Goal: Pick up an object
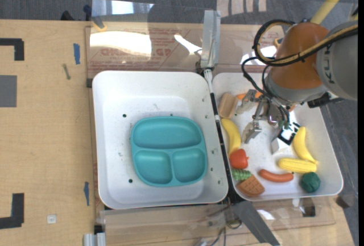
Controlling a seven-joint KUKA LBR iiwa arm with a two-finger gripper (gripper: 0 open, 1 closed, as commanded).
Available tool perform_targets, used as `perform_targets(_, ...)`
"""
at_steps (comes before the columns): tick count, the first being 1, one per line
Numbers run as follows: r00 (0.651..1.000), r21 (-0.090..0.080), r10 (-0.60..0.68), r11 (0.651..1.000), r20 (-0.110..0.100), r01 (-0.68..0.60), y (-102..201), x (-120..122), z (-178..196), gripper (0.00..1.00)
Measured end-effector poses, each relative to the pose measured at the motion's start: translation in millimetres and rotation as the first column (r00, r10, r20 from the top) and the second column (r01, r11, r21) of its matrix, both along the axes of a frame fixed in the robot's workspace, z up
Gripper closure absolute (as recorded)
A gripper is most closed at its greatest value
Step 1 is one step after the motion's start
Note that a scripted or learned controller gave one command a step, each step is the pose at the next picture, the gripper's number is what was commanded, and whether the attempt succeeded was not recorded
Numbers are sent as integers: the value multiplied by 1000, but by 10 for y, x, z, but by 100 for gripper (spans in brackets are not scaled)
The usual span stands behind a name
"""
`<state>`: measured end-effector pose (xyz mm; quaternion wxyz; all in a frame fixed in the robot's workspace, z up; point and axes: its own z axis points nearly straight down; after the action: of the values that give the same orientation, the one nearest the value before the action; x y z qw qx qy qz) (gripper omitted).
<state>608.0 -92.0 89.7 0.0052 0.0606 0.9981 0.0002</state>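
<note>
The right bin [331, 155] holds several toy foods. A yellow banana [231, 133] lies along its left wall with a red tomato [239, 158] just below it. A tan bread piece [227, 104] sits at the upper left. An orange waffle-like piece [251, 186], a red sausage [276, 175], a yellow corn piece [297, 165], a second banana [303, 142] and a green broccoli [310, 182] lie along the front and right. My gripper [263, 138] hangs over the bin's middle, open, with nothing between its fingers, right of the first banana.
The left bin [108, 97] holds a teal divided plate [168, 149]. The grey and orange arm [298, 60] covers the right bin's upper right part. A metal divider post [209, 40] stands between the bins at the back.
</note>
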Motion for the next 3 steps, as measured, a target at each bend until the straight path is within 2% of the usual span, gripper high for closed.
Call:
perform_targets(1, 959, 3, -283, 959, 3, 283, 10, -1008, 5, 0)
perform_targets(2, 922, 2, -388, 922, -3, 388, -228, 14, 172, 0)
perform_targets(3, 944, 3, -331, 944, 1, 331, -196, -844, 0, 0)
